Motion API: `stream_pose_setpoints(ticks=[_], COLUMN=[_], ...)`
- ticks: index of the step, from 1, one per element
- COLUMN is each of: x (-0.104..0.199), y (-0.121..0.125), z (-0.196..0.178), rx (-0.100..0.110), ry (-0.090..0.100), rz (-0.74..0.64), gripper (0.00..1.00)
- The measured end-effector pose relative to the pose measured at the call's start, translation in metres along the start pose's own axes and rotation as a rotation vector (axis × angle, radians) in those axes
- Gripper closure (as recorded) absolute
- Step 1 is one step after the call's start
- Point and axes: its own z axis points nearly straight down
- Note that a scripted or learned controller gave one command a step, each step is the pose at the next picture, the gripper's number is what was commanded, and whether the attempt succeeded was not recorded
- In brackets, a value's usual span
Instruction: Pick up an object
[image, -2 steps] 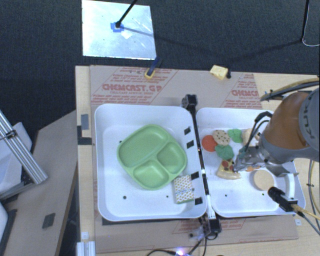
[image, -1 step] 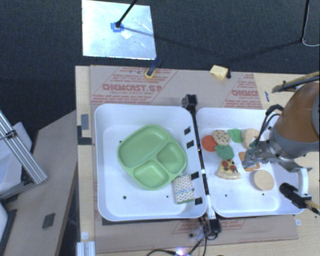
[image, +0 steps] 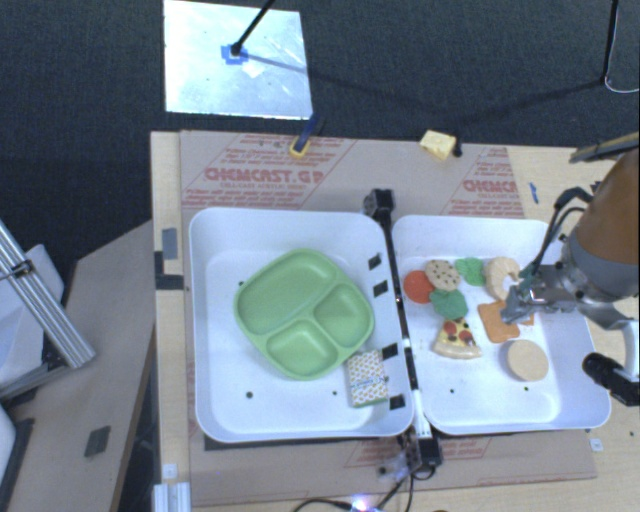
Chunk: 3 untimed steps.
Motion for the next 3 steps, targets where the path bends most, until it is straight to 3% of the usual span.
stream_pose_setpoints(ticks=[1,3], x=[0.000,0.052], y=[0.002,0.082], z=[-0.017,-0.014], rx=[0.003,0.004], ry=[0.001,0.002], rz=[0.000,-0.004], gripper=[1.00,1.00])
